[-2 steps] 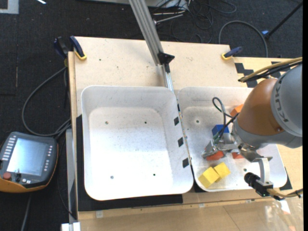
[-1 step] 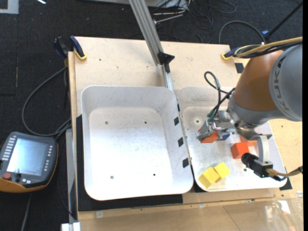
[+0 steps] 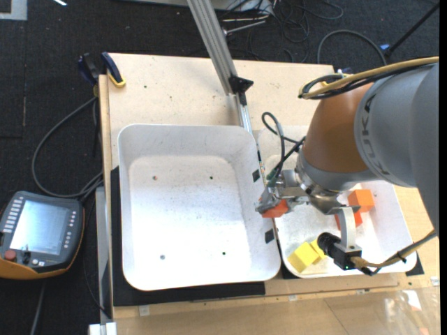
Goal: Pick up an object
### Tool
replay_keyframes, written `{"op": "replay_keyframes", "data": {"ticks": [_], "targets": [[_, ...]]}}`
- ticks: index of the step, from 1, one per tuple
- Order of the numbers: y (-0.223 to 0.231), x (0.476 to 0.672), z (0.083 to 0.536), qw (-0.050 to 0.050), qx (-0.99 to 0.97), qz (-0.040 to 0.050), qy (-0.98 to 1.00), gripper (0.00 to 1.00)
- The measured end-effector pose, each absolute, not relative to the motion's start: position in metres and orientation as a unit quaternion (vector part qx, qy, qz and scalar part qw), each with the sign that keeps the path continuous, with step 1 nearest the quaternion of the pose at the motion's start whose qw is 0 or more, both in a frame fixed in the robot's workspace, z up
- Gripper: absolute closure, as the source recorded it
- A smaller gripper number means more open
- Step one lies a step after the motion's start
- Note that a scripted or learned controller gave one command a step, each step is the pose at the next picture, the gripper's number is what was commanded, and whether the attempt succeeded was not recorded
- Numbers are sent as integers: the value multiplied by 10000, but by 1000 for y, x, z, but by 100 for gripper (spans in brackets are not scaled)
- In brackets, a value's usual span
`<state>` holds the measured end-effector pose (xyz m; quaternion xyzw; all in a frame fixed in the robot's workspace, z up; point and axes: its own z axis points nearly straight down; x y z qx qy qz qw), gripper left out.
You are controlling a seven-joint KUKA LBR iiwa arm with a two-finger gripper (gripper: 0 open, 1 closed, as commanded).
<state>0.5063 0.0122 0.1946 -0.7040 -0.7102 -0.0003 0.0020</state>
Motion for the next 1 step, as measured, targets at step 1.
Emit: {"op": "replay_keyframes", "data": {"ticks": [1], "targets": [[82, 558, 195, -4, -7036, -18, -7106, 100]]}}
